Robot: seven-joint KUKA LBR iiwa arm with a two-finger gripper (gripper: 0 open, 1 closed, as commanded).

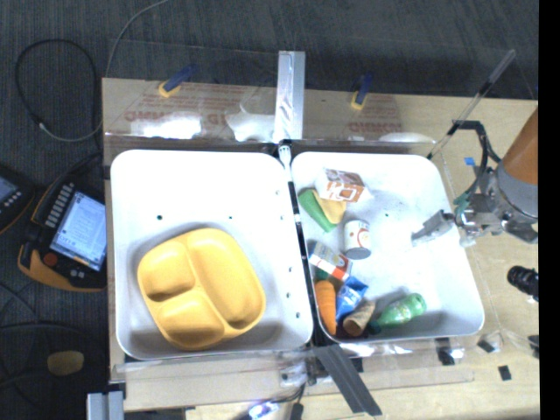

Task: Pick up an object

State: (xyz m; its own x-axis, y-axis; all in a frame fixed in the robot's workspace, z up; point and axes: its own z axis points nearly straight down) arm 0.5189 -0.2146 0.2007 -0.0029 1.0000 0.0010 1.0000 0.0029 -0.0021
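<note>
gripper (435,227) hovers over the right bin's (455,261) bare right side, fingers' spread impossible to tell, apart from the green bottle (401,309) and small can (356,237).

The grey arm (516,201) with its orange band (528,151) enters from the right, wrist behind the gripper (430,229), which points leftward and holds nothing visible.
</note>
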